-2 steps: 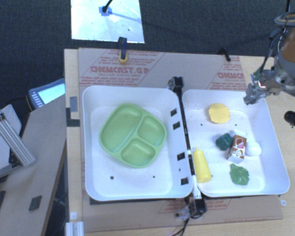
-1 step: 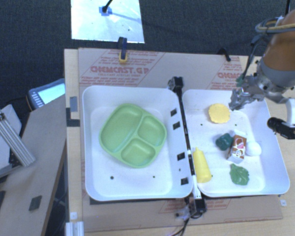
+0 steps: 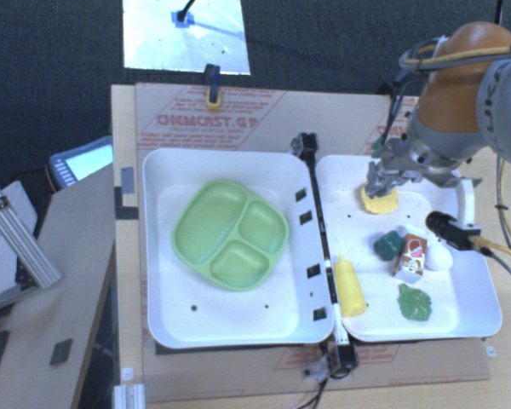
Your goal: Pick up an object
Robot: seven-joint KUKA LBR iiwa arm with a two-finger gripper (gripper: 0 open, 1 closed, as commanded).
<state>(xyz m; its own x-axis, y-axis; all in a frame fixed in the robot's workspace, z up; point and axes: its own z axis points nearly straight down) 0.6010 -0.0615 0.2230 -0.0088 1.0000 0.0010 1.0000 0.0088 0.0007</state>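
A flat yellow piece lies in the upper left part of the right bin, near the divider between the two bins, and it looks the likeliest thing to be picked up, since the gripper hangs directly over its upper edge. The piece sits just below and slightly toward the camera from the fingers, so the coming move looks like a short straight descent rather than any sideways travel. Its long axis runs roughly left to right across the bin. Whether the fingers are spread or pressed together cannot be told; they are dark and blur into the wrist, and nothing shows clearly between them. Farther down the same bin lie a dark green lump, a small red and white carton, a white egg-like thing, a green leafy piece and a yellow bottle along the left wall, all well apart from the gripper. The left bin holds a light green divided plate. Both bins rest on the bench.
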